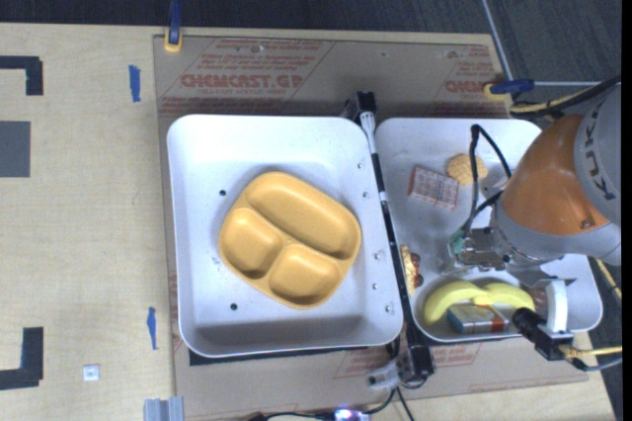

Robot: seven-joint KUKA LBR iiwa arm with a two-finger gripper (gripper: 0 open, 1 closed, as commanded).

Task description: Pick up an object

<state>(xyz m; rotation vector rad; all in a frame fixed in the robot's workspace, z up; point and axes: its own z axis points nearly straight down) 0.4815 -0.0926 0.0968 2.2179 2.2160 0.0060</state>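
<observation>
The right bin (425, 140) holds a yellow banana (464, 295) near its front edge, with a small orange and blue box (472, 317) lying against it. Farther back lie a red and white packet (434, 186) and a round tan biscuit-like piece (460, 168). A small red and brown item (405, 263) sits by the bin's left wall. My gripper (474, 249) hangs low over the middle of this bin, just behind the banana, under the orange wrist band (553, 184). The wrist hides the space beneath it.
The left bin (197, 162) holds a large yellow three-compartment tray (288, 237), lying bottom up. A black divider rail (380, 202) runs between the bins. Cardboard lies under both bins, and wooden bench extends to the left.
</observation>
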